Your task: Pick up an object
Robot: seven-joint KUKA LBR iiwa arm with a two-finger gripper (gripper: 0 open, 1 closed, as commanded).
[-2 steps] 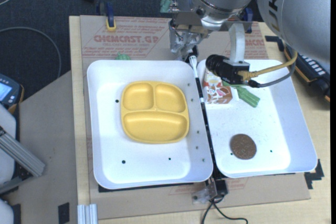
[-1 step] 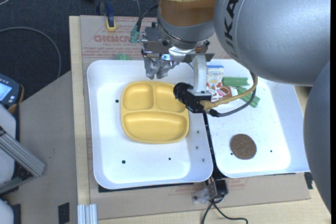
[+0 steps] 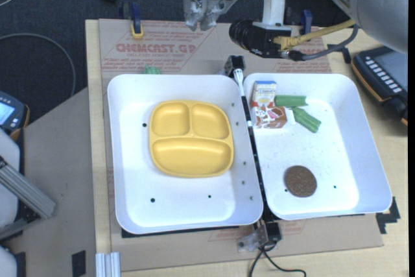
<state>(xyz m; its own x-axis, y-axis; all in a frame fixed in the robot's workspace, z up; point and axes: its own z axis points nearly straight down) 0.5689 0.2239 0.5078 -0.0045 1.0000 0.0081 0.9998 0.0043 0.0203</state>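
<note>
A brown disc [image 3: 301, 181] is lying low in the right bin [image 3: 363, 139] amid open floor. Mid-frame, a yellow divided plate [image 3: 191, 138] is filling the left bin [image 3: 123, 139]. Farther up, a carton [image 3: 266, 104] and green pieces [image 3: 298, 109] are crowding the right bin's upper-left rim. At the top, the end effector [image 3: 201, 13] is hovering past the bins; its blurred fingers' spread cannot be told.
</note>
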